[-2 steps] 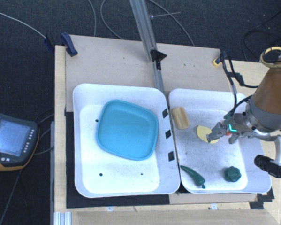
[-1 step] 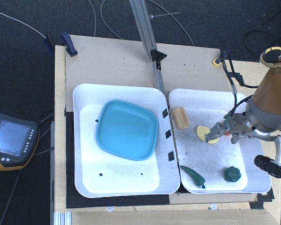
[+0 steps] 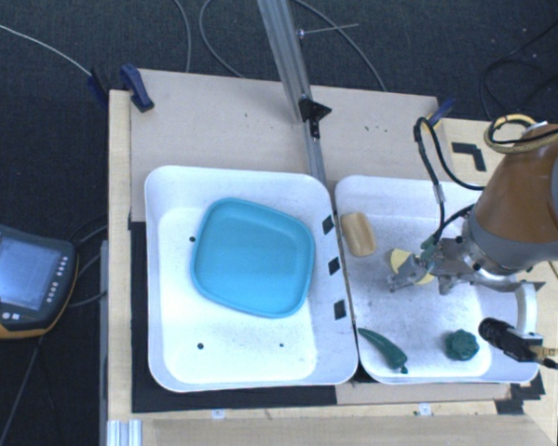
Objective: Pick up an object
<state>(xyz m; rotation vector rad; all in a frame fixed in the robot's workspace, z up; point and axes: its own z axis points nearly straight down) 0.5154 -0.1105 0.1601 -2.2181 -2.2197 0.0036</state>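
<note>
Two white bins are carried side by side on the desk (image 3: 219, 112). The left bin (image 3: 160, 351) holds a blue plate (image 3: 254, 256). In the right bin (image 3: 392, 200) four small things are seen: a tan block (image 3: 358, 234) near the upper left corner, a yellow piece (image 3: 404, 262) in the middle, a green pepper (image 3: 384, 349) at the lower left edge, and a dark green lump (image 3: 460, 344) at the lower right.

The arm (image 3: 523, 198) is reached in from the right, and the pincer (image 3: 416, 271) is lowered over the middle of the right bin, just at the yellow piece. The fingers appear slightly apart, and nothing is clearly seen gripped between them; the yellow piece is partly covered, so whether it is touched cannot be told.

The step in hand is judged to be the approach to a grasp, with the yellow piece as the likely target. For the next move, the fingers should be set on both sides of the piece and closed before any lifting is tried. The piece looks flat and small, so a slip is possible.
</note>
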